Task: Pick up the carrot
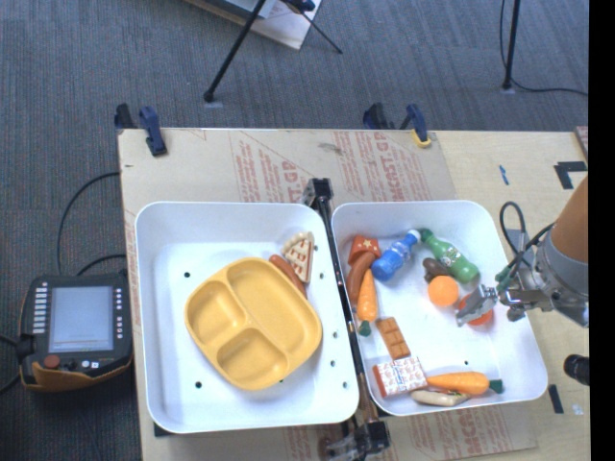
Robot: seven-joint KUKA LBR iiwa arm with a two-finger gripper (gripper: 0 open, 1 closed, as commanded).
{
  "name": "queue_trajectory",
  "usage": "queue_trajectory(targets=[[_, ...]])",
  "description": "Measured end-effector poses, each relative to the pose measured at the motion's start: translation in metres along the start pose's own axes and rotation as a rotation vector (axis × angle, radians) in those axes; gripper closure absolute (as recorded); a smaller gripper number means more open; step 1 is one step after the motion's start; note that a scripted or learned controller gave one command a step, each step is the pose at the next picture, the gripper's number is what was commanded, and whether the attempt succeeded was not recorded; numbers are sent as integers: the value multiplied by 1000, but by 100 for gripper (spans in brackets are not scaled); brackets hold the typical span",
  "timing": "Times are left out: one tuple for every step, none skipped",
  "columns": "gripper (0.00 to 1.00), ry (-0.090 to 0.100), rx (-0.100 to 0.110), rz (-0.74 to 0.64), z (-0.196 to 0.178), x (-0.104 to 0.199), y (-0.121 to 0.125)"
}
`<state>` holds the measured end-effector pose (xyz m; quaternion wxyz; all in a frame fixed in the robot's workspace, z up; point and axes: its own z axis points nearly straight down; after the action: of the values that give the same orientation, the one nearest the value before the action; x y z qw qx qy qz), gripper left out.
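Hovering at the right bin's (519,257) right edge, gripper (478,307) state unclear; nearest carrot (459,383) lies toward near-right corner, long axis along the near wall.

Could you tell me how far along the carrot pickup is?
Done: the claw has reached the right bin. In hand: it hovers near a red piece, away from either carrot. Left: both carrots, one by the divider, one at the near wall, lie ungrasped.
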<state>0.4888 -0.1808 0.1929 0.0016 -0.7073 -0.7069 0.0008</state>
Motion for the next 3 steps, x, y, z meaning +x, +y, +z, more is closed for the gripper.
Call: queue_trajectory(targets=[[0, 3, 4, 287, 108, -16, 81], [100, 5, 8, 285, 100, -16, 80], [100, 2, 2, 431, 107, 55, 73]])
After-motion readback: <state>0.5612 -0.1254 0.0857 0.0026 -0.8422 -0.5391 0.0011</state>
